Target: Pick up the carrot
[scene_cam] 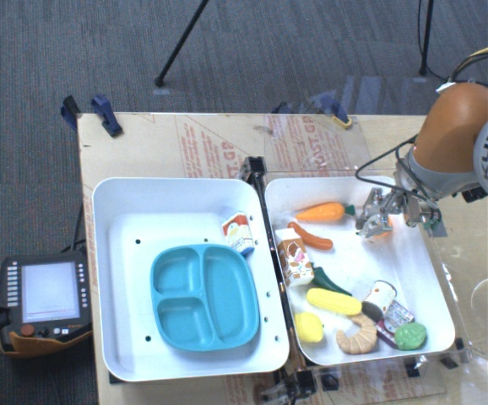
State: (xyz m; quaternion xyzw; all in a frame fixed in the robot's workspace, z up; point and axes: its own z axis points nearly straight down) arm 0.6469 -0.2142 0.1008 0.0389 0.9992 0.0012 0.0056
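Observation:
The carrot, orange with a green tip at its right end, lies flat near the far wall of the right bin. My gripper hangs low over that bin, just right of the carrot's green end and apart from it. A small orange patch shows right under the gripper; what it is cannot be made out. The grey arm with its orange band comes in from the right.
A red sausage lies just in front of the carrot, next to a small carton. Nearer the front are a yellow corn-like piece, a lemon, a croissant, a can and a green lump. The left bin holds a blue divided plate and a small carton.

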